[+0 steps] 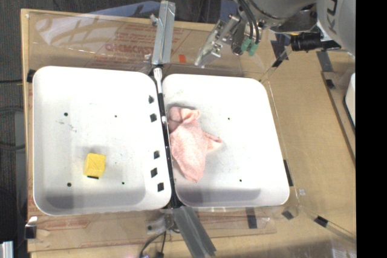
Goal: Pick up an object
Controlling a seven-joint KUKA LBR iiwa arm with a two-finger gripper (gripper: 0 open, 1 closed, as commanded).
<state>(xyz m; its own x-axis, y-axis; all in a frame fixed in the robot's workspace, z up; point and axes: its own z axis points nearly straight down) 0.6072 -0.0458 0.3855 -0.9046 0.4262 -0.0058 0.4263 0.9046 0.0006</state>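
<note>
two objects are seen lying in the bins, and neither has been lifted, so the task is judged to be at its very start. a small yellow block (95, 165) rests on the floor of the left bin (48, 84), toward its near left part, well apart from everything else. a crumpled pink cloth (189, 142) lies in the right bin (266, 130), pressed up against the wall shared with the left bin and spread toward the middle of the floor.

the gripper (208, 54) is held above the bench beyond the far rim of the right bin, outside both bins, at the end of the arm reaching in from the right. its fingers (205, 57) are seen at a slant, and whether they are spread or closed cannot be told from this view; nothing is seen between them, so no object is judged to be held.

all of the work is therefore left: a target has to be chosen, the gripper has to be brought over and lowered onto it, the fingers have to be closed on it, and it has to be raised clear of the bin floor. the cloth is the nearer of the two to the gripper.
</note>
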